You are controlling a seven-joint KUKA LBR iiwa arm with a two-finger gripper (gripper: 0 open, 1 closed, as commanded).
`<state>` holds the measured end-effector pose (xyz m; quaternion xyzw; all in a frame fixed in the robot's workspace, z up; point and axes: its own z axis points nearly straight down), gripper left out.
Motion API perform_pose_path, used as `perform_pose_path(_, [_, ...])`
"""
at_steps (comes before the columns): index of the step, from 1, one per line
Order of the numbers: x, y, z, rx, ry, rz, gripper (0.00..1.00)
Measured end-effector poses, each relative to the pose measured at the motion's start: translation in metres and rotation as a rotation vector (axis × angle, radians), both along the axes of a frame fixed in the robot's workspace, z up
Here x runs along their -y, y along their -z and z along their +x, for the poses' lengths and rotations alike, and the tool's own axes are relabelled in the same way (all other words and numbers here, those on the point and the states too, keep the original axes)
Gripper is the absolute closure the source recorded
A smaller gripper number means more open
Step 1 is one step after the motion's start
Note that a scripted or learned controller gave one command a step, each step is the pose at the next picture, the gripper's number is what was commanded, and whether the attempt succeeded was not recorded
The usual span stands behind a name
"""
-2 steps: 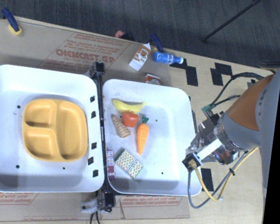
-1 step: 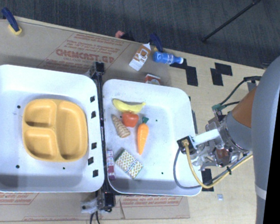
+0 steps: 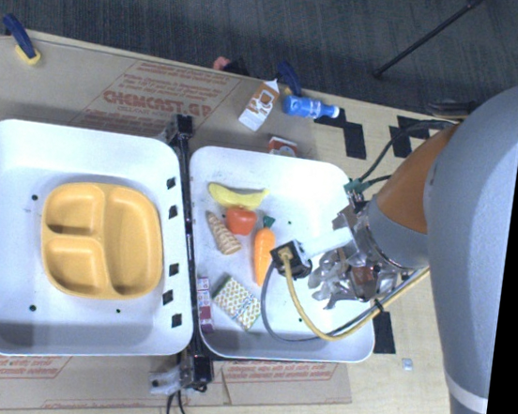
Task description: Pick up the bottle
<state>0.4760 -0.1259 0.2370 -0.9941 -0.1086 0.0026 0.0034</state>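
While the blue bottle point(image 3: 310, 109) lies on the desk point(image 3: 114, 88) behind the right bin point(image 3: 324, 177), well away from my claw point(image 3: 344, 277), which hangs low inside that bin near the carrot point(image 3: 261, 253), I think the pick has not started, and I cannot tell the claw's state.
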Motion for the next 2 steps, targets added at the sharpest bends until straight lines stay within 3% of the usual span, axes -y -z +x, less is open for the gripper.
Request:
perform_pose_path(1, [0.0792, 0.0143, -0.0003, 0.003, -0.099, -0.002, 1.0])
perform_pose_path(2, [0.0849, 0.0135, -0.0003, 0.002, 0.009, -0.003, 1.0])
